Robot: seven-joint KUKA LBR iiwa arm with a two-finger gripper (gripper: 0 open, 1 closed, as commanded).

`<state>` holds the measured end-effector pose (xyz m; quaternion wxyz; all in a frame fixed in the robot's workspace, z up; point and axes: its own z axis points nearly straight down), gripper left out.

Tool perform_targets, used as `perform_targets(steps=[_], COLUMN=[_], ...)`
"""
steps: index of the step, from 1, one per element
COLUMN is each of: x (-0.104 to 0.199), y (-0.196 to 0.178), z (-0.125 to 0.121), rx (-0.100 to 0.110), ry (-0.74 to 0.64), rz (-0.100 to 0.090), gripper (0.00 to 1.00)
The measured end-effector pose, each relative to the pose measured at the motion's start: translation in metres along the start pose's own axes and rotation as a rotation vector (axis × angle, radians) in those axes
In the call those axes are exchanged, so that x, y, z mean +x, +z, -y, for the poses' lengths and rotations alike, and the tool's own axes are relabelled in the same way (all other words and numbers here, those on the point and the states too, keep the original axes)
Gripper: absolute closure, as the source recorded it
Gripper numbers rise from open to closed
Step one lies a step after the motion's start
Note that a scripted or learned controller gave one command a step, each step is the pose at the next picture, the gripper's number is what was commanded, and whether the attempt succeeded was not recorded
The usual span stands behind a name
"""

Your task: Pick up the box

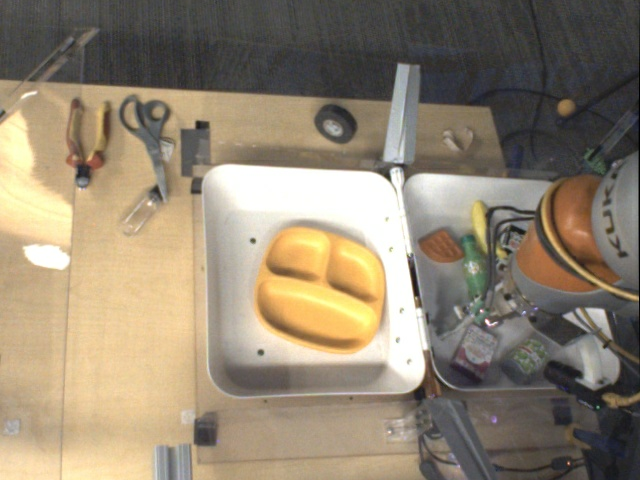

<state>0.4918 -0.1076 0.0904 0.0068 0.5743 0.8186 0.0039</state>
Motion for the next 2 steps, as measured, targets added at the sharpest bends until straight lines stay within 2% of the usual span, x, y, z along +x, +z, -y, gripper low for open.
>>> perform_targets(steps=[1,2], x=[-0.0022,-0.0022], y=[-0.0125,-0.0124], z=[-0.0042,-0.0041], rx=[-0.012,-0.011], ry=[-0.003,-0.002], rz=[0.010,0.009], gripper=[1.00,0.00])
